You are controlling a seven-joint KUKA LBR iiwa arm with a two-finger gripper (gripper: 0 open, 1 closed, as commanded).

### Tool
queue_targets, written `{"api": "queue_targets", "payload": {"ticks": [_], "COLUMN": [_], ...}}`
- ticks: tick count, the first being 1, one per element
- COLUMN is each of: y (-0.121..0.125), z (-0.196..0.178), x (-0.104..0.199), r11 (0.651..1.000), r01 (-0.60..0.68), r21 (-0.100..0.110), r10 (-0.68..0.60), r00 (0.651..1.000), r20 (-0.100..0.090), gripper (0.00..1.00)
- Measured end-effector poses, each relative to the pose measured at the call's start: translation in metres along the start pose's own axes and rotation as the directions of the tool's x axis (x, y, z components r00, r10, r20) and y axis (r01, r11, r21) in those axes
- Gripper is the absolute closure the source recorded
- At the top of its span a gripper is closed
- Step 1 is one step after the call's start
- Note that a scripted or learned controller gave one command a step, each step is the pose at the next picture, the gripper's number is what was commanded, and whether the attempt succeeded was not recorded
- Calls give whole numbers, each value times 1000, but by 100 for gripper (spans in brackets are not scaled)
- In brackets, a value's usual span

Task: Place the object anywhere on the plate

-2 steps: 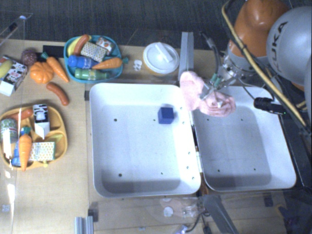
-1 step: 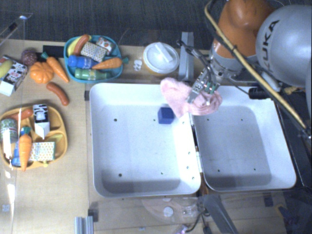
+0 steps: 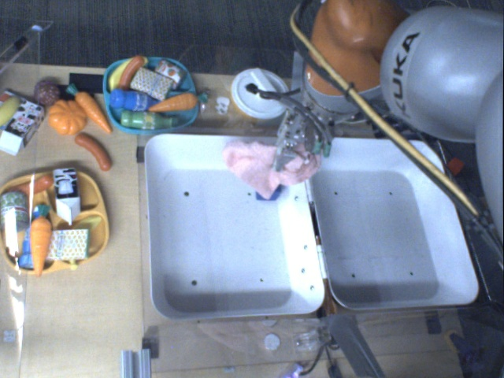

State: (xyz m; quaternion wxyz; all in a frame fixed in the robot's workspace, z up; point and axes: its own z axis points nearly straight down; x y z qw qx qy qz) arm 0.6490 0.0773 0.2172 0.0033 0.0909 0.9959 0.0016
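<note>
Pink cloth (image 3: 256,166): lying crumpled at the back of the left bin (image 3: 228,235), near its right rim, with one end spreading toward the divide between the two bins.
Blue object (image 3: 268,194): peeking out just under the cloth's front edge; too small to identify.
Jaws (image 3: 293,150): pointing down and sitting right at the cloth's right end, touching or nearly touching the fabric; whether they are apart or clamped on the cloth cannot be told from this slant.
Arm (image 3: 441,69): reaching in from the right, its grey body and orange band (image 3: 354,22) hanging over the back rims of both bins, the wrist angling downward.
Cable (image 3: 378,116): running diagonally from the wrist across the right bin's back corner.
Left bin floor: lying open in front of the cloth, toward the near rim.
Right bin (image 3: 394,242): sitting just beside the left bin, rims touching, its floor showing white.
White container (image 3: 256,93): standing on the counter (image 3: 118,290) just behind the left bin, near the wrist.
Blue bowl (image 3: 150,93) of toy food: sitting at the back left, well apart from the jaws.
Yellow tray (image 3: 55,219) of toy food: resting at the far left.
</note>
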Motion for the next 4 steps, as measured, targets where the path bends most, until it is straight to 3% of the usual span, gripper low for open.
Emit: {"api": "queue_targets", "payload": {"ticks": [1, 3, 4], "y": [53, 149, 149], "z": [5, -7, -8], "x": [10, 35, 35], "r11": [983, 982, 982], "r01": [183, 186, 186], "r21": [-1, -1, -2], "r10": [-183, -186, -186], "r00": [983, 982, 982], "r20": [1, 0, 0], "gripper": [100, 100, 0]}}
